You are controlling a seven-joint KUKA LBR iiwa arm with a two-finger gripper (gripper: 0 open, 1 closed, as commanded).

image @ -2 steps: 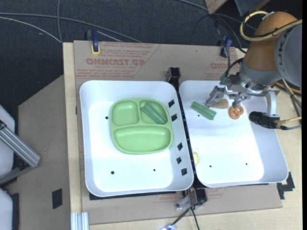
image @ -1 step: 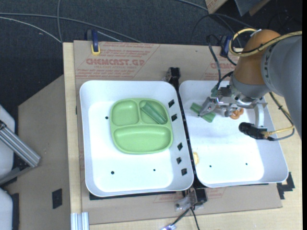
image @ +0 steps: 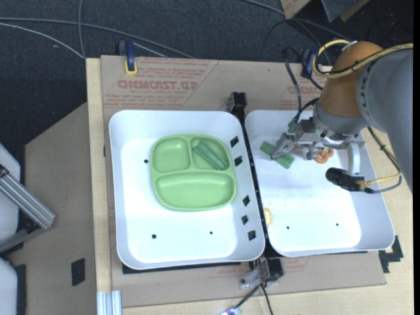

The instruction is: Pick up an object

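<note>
White bins sit side by side before me, the left bin (image: 131, 241) and the right bin (image: 367, 235), their inner walls touching. Centred in the left bin lies a green divided plate (image: 190, 192), with a darker green piece (image: 211, 153) in its far right compartment. Farther back, in the far left part of the right bin, a small green block (image: 272, 152) lies near the shared wall. My gripper (image: 289, 146) is right over its right end, and I cannot tell whether it is open or closed, or touching the block. A small orange thing (image: 321, 155) lies just right of my gripper. Beyond the bins is the brown board (image: 164, 77) with a blue clamp (image: 130, 52) at its far edge
</note>
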